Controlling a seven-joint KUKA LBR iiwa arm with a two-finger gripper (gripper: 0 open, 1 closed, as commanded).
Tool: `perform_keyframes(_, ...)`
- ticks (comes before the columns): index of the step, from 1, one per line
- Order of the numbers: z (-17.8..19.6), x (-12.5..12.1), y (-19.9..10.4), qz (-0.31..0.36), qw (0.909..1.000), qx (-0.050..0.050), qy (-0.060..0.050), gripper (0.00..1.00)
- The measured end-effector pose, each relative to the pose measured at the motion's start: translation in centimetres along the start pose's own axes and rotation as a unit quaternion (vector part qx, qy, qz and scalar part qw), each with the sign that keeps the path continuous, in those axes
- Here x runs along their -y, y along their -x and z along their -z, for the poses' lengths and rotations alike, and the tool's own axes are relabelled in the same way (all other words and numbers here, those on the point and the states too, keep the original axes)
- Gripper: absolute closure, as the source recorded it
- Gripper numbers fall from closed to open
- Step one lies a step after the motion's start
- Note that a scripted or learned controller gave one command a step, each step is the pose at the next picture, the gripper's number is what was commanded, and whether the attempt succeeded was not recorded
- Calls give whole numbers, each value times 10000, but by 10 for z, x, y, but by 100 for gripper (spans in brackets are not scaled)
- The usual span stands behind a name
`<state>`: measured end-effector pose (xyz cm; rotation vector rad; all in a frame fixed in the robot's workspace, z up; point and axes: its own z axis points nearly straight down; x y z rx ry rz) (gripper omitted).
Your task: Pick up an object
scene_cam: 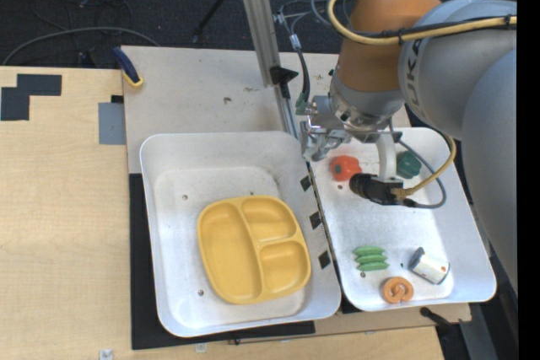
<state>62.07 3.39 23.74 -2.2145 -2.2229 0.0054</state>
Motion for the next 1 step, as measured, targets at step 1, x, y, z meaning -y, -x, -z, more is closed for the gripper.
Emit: perform_keyframes(1, -6, -17, -53, 7, 10000, -4, 16, 100)
